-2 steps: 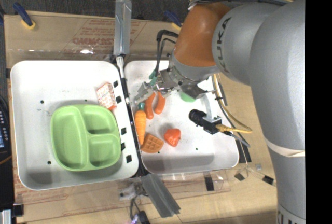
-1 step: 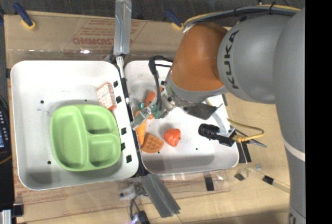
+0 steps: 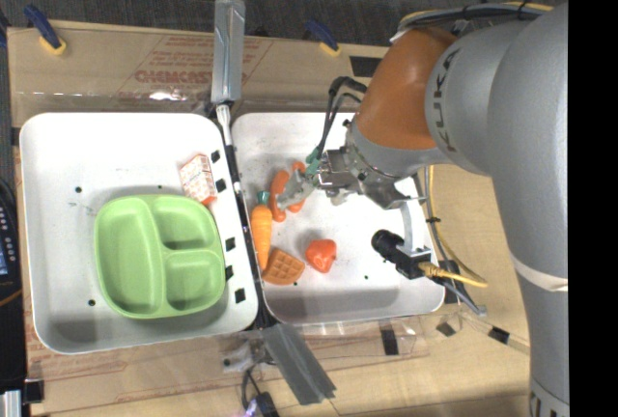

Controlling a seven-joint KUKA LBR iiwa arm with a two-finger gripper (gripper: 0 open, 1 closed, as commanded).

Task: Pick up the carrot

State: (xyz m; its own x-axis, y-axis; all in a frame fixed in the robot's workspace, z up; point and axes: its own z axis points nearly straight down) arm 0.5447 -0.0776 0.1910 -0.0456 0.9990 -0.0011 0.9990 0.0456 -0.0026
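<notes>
In the right bin [image 3: 386, 304], carrot [image 3: 262, 230] against the left wall.

Green 3-compartment tray [image 3: 159, 256] in left bin [image 3: 48, 145]; waffle [image 3: 283, 266] in right bin [image 3: 386, 304].

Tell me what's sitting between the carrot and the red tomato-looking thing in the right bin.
In the camera view, the waffle-like orange piece lies low between the carrot and the red piece, touching the carrot's lower end. Above it, the stretch is bare bin floor.
</notes>
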